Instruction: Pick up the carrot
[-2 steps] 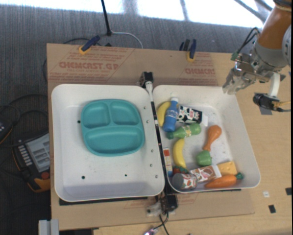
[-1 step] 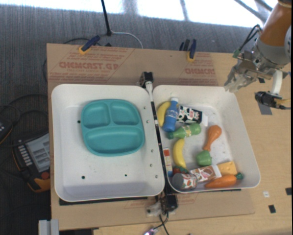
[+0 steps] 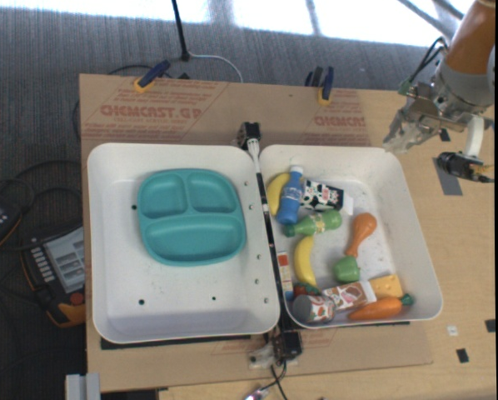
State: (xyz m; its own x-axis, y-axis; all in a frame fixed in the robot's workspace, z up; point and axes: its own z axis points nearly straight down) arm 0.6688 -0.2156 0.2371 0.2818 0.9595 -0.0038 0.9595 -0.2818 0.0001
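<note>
Carrot [image 3: 377,309] lies at the near edge of the right bin [image 3: 415,223], orange body flat, green top toward the bin's right corner, pressed against a small packet [image 3: 342,298] on one side and just beside a yellow cheese wedge [image 3: 388,286] behind it. The gripper [image 3: 409,133] hangs above the bench beyond the bin's far right corner, well apart from the carrot; whether its jaws stand apart or together cannot be told from this slant.

A good approach would probably come straight down over the carrot's middle, closing across its narrow width, since the bin wall and the packet leave little room along its length. Too far toward the wall, and a finger may catch the rim.

Other toys crowd that bin: bananas [image 3: 305,261], a blue bottle [image 3: 291,197], a chicken drumstick [image 3: 360,233], a green pepper [image 3: 346,268]. The left bin [image 3: 116,307] holds a teal divided plate [image 3: 191,216]. Both bins sit on a brown board [image 3: 149,107] clamped at the far edge, with grey carpet [image 3: 32,73] and cables around it.
</note>
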